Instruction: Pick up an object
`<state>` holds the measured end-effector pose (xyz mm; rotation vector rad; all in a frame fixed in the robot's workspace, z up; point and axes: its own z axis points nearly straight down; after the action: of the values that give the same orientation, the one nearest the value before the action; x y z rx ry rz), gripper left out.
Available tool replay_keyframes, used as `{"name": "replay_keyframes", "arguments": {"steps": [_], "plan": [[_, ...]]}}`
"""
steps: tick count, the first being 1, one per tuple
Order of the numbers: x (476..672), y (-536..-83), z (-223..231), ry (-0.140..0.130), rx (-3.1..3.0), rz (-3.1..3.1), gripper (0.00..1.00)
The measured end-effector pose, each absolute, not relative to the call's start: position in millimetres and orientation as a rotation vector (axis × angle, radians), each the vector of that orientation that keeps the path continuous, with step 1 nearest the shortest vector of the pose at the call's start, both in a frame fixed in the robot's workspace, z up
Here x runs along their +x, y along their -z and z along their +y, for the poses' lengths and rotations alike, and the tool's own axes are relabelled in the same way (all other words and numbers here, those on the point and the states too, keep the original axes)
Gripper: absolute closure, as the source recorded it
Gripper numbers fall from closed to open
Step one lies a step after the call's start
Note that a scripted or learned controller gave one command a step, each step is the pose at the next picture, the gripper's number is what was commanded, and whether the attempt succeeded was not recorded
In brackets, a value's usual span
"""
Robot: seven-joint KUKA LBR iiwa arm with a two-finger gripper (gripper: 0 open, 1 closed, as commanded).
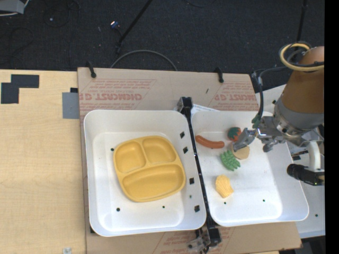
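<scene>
The right bin (286, 205) holds several small items. An orange-red sausage (210, 142) lies near its left wall. A green leafy piece (230, 161) and a tan round piece (242, 153) sit close together in the middle. A yellow chunk (224, 186) rests nearer the front, and a small green and orange item (233, 133) lies toward the back. My gripper (257, 142) hangs over the bin's right middle, open, with nothing between its fingers. Its left finger (246, 139) is just above the tan piece.
In the left bin (100, 194) lies a yellow divided plate (150, 168). A black divider (192, 157) runs between the two bins. The arm's grey and orange body (304, 99) rises over the right bin's far right side.
</scene>
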<state>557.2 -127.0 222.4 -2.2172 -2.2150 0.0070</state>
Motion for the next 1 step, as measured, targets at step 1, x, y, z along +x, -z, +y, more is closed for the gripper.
{"name": "replay_keyframes", "arguments": {"steps": [1], "plan": [[555.1, -159.3, -126.3, -0.005, -2.218, -2.217, 0.00]]}}
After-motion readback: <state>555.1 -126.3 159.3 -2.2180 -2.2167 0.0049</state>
